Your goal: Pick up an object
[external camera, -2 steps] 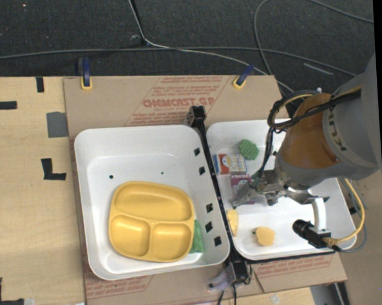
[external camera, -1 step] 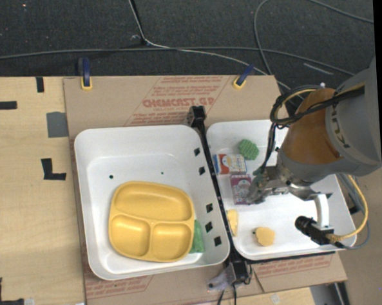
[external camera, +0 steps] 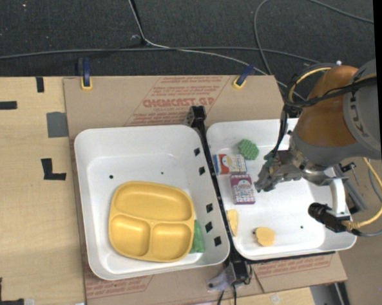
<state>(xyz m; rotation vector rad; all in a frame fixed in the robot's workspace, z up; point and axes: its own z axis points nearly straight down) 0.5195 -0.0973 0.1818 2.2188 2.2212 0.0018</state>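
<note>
Bench, right bin | gripper beside purple box, grip state unclear | centre over box before descending.

The arm comes in from the right side of the view and bends down toward the middle. Its upper part is grey, and a wide orange band goes around it just above the wrist. Below the band the grey wrist becomes narrower and points to the left and a little downward. At its end sits the claw, dark and metallic, low and tilted toward the left. Its tip is small and in shadow, so I cannot tell how it is set. Black and yellow cables hang in loops along the arm's right side.
</note>
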